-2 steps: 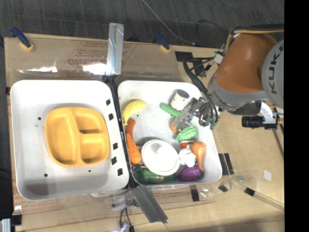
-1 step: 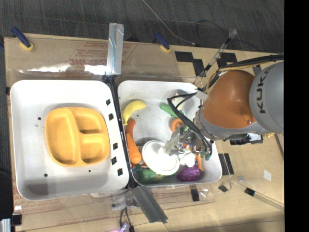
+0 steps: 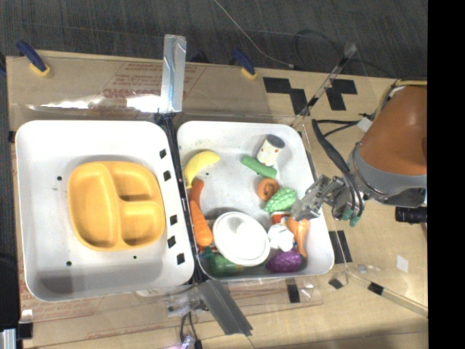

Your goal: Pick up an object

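The tool (image 3: 305, 208), whose grip I cannot tell, hovers over the green grapes (image 3: 281, 200), needing to descend and close.

You are looking down from one fixed camera mounted above the bench (image 3: 87, 75), tilted at a slant rather than straight down. It sits far enough back to take in both white bins whole, the left bin (image 3: 36, 217) and the right bin (image 3: 232, 133), side by side. The arm (image 3: 392, 151) enters from your right edge.
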Tool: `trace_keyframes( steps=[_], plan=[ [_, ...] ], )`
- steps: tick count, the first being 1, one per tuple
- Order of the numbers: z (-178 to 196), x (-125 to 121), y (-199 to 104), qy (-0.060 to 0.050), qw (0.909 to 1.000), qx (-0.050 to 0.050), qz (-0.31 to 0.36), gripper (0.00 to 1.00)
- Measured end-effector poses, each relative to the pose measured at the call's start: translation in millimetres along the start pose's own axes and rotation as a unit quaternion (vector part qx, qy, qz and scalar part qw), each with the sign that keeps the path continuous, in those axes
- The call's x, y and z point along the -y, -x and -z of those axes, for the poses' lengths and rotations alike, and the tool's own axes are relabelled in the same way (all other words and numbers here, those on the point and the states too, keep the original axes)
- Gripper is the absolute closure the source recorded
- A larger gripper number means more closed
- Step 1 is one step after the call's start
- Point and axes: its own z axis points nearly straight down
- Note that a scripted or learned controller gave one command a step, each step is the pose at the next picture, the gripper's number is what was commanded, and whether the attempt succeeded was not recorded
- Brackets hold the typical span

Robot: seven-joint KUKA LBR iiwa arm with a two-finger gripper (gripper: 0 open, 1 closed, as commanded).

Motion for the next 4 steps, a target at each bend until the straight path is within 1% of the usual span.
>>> trace_keyframes(
  steps=[1,2,3,4],
  plan=[
    [-108,-27,-15,-0.001,0.9996,-0.007,-0.026,1.00],
    [-121,-48,-27,0.001,0.9820,0.021,-0.188,1.00],
    [34,-111,10,0.002,0.9869,0.002,-0.161,1.00],
    [57,-117,-80,-0.001,0.9518,-0.003,-0.307,1.00]
  ],
)
